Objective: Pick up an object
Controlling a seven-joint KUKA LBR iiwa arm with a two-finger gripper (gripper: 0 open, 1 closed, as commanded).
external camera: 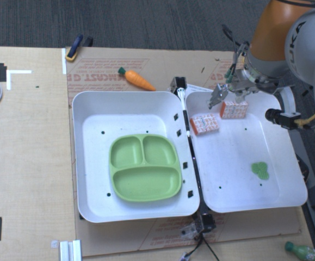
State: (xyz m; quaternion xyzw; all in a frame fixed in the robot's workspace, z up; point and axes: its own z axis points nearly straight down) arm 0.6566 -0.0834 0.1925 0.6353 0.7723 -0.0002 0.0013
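My gripper (229, 93) hangs over the far part of the right bin (288, 197). A small red-and-white box (235, 110) lies directly below and in front of it, and I cannot tell whether the two touch. A second red-and-white box (205, 124) lies to the left of the first, near the wall between the bins. A small green object (260, 170) rests on the right bin's floor towards the near right. The left bin (86, 118) holds a green divided plate (144, 167).
An orange carrot (137, 79) lies on the cardboard behind the left bin. A blue-and-yellow tool (74, 48) sits at the bench's far edge. A green bottle (304, 250) lies at the near right corner. The arm's cable and a black fitting (279, 116) hang over the right bin's far right.
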